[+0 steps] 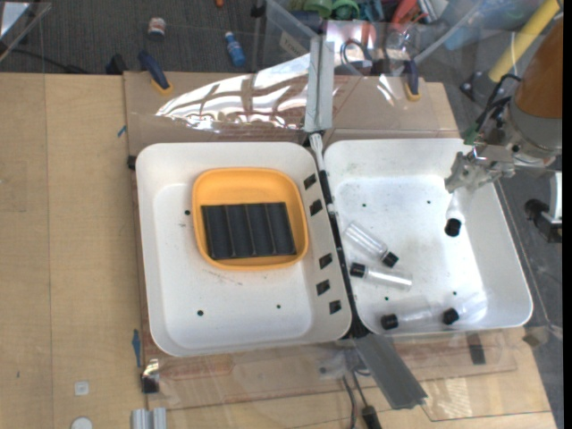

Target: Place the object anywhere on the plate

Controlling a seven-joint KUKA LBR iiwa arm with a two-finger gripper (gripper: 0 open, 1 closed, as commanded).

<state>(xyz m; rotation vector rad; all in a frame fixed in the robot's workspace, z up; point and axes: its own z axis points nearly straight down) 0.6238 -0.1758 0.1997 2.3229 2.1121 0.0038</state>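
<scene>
Arm [536, 79] reaching in from right, gripper [465, 172] low over right bin's [509, 275] far edge; open or closed, impossible to tell. No readable labels.

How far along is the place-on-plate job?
Nothing looks done: the orange plate in the left bin carries only a dark ribbed insert. In hand: the end effector hangs at the right bin's upper right edge, with no object visible in it. Left: pick one of the clear vials lying in the right bin and set it on the plate.
</scene>
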